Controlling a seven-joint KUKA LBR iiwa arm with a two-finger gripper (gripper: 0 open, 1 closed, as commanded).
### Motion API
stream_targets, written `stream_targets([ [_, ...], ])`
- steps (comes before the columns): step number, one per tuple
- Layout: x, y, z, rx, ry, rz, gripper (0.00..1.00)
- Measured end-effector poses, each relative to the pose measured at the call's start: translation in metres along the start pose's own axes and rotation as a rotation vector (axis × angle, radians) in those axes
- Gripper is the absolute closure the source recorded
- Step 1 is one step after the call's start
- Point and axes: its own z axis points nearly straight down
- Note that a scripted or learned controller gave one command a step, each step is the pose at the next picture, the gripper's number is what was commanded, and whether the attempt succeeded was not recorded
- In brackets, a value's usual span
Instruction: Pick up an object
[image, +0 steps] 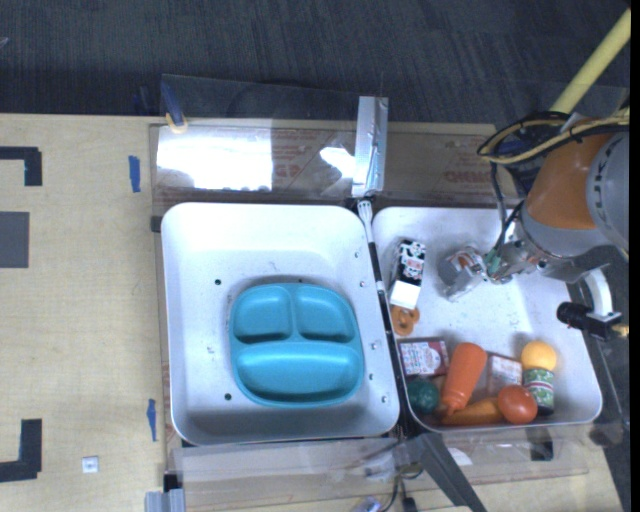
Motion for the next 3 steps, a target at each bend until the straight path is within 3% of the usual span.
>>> stream_targets([
  [1,-0.042,0.030,0.000,0.002,0.002,0.024,0.00],
  [2,-0.044,0.040,0.000,0.021,0.013,-0.279,0.00],
  [3,-0.039,0.043,0.001,0.021,0.013,-0.048,0.00],
])
